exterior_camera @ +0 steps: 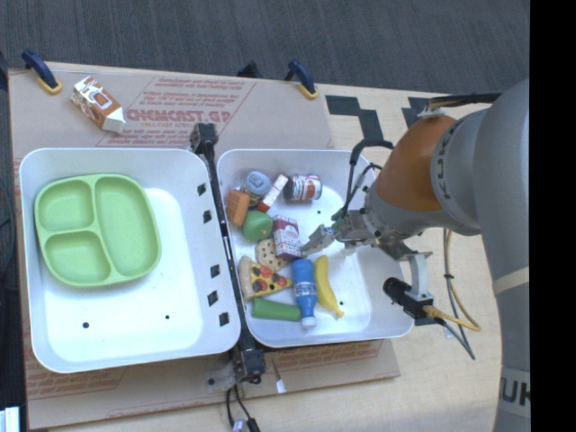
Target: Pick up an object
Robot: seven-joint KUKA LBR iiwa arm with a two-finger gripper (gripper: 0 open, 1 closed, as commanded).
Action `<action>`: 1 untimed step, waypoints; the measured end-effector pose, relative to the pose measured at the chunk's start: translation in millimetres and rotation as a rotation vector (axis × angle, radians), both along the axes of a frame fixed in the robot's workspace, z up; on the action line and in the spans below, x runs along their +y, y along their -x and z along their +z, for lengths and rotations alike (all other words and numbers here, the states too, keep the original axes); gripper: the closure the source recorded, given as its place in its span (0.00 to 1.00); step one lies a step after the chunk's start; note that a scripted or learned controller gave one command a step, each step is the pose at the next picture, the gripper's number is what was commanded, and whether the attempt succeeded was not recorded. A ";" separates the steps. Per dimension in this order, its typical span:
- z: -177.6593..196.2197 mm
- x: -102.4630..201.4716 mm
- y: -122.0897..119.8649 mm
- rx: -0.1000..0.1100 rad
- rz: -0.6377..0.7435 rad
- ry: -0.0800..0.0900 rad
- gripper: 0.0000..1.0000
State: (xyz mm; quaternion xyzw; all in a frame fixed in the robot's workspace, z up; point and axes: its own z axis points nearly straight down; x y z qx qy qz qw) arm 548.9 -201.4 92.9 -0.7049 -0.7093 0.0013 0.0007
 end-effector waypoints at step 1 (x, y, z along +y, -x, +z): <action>11.1 -1.0 -1.5 -0.003 0.005 0.004 1.00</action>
